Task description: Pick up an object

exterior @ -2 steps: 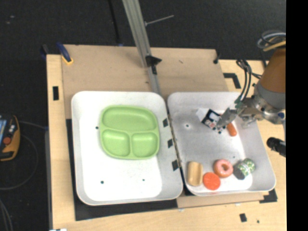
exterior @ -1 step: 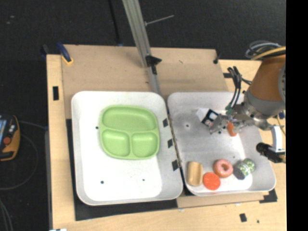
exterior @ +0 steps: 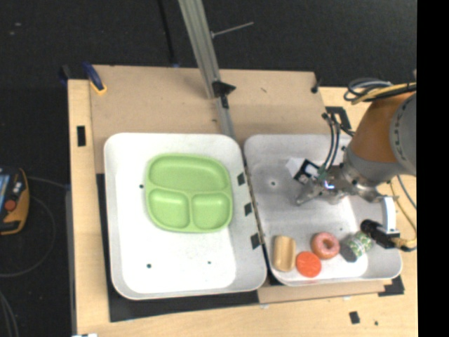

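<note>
**Claw low in the right bin, objects lined up along its near edge**

The claw (exterior: 306, 188) sits low over the floor of the right bin (exterior: 273, 160), in its middle, reaching in from the right on the grey arm (exterior: 375, 153) with its orange band. Whether its tips are apart or together cannot be told at this scale; nothing is seen between them.

The pickable things lie well apart from the claw, in a row along the bin's near edge. From left: a tan cylinder (exterior: 283, 253), standing with its long axis running from the near edge toward the far one; an orange-red ball (exterior: 308, 264) just beside it; a pink doughnut (exterior: 325, 244), lying flat and touching or nearly touching the ball; and a small green-and-grey object (exterior: 356, 246) toward the right corner, too blurred to name.

The left bin (exterior: 126, 258) holds a green divided plate (exterior: 188, 192), its two small compartments toward the near side. Both bins rest on the bench (exterior: 154, 97).
</note>
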`<state>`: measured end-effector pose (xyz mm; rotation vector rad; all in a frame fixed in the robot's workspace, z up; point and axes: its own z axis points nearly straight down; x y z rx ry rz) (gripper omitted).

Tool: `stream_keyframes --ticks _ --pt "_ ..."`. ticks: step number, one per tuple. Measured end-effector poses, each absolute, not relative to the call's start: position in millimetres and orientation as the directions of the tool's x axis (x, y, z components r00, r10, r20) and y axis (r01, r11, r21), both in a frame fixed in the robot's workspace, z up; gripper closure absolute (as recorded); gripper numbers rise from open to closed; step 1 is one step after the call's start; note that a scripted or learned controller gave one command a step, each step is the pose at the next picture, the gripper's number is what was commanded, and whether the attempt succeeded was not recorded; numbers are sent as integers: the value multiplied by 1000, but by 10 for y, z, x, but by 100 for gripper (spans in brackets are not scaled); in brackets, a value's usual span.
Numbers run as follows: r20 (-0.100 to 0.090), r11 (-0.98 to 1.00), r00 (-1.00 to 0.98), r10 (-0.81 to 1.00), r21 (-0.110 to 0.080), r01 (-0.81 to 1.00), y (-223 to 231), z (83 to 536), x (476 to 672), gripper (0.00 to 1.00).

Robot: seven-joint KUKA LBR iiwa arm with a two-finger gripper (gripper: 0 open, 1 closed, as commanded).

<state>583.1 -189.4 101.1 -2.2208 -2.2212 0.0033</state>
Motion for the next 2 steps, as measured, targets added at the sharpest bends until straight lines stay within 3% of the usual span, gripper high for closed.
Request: stream_keyframes --ticks 1,2 --pt "-3 -1 1 1000 5 1000 -1908 1157 5848 100" --pt "-2 -3 3 1000 6 1000 -1892 1667 5769 100"
